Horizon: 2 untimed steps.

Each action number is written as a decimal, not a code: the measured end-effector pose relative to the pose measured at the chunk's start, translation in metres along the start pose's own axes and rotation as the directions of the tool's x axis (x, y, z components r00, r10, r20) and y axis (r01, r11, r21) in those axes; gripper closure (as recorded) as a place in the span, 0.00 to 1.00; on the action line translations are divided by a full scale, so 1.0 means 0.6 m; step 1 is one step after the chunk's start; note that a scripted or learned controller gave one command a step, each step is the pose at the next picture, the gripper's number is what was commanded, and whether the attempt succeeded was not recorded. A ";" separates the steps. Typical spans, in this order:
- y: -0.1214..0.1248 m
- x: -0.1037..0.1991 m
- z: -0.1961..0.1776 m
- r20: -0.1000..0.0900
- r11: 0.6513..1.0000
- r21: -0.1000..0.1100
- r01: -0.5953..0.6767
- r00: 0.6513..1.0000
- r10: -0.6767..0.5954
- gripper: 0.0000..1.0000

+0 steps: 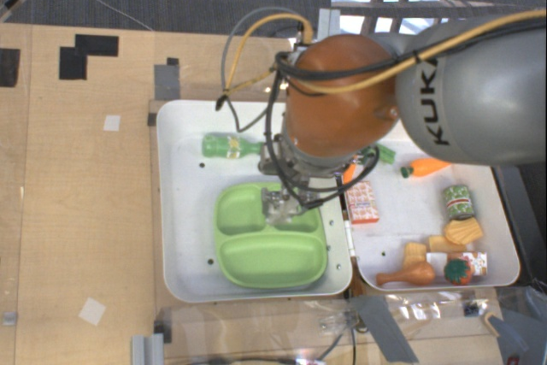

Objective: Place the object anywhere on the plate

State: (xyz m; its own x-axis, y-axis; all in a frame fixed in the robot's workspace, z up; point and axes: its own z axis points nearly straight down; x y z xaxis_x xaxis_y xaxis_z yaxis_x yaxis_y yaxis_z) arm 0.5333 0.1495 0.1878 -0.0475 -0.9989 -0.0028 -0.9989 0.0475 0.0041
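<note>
A green sectioned plate (pixel 272 256) lies in the left bin (pixel 184 209), toward its front. My gripper (pixel 280 208) hangs straight over the plate's upper compartments, near the ridge between them. The arm's orange band and wrist hide most of it, and nothing shows between the metal tips. A green bottle (pixel 229 147) lies on its side at the back of the left bin, apart from the plate.
The right bin (pixel 504 265) holds a carrot (pixel 425 168), a red-and-white packet (pixel 362 203), a small can (pixel 458 201), a strawberry (pixel 460 269), a brown pear shape (pixel 407 274) and bread-like pieces (pixel 462 232). Cables loop above the wrist.
</note>
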 end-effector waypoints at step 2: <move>-0.023 0.136 -0.312 -0.007 0.831 0.012 0.555 0.832 -0.555 1.00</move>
State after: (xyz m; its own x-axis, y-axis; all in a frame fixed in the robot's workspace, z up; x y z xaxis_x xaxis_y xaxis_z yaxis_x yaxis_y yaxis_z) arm 0.5436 0.0667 0.3748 0.5153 -0.8570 0.0027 -0.8569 -0.5153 -0.0105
